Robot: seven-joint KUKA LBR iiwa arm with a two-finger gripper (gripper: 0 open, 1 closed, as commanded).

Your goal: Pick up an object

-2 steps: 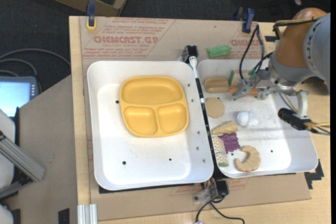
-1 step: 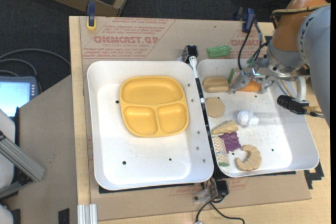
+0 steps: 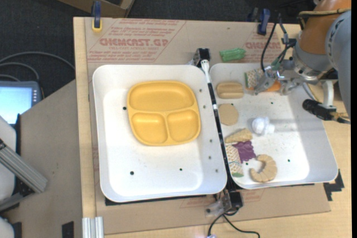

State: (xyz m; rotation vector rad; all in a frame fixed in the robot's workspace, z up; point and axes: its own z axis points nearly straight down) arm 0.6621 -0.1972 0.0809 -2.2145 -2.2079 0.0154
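My gripper (image 3: 269,80) is down at the far end of the right bin (image 3: 312,167), beneath the grey wrist and its orange band. A small orange item (image 3: 272,86) shows right at the gripper's tip, and a pale striped piece (image 3: 252,78) lies just to its left. Loose play-food pieces lie in this bin: a tan oblong bun (image 3: 229,90), a round tan cookie (image 3: 227,114), a white ball (image 3: 260,125), a cracker (image 3: 239,136), a purple piece (image 3: 245,149) and a curved croissant (image 3: 264,169).
The left bin (image 3: 111,175) holds a yellow divided tray (image 3: 164,111). A green item (image 3: 232,54) lies on the bench beyond the right bin. Black cables and a black handle (image 3: 319,109) hang around the wrist over the bin's right side.
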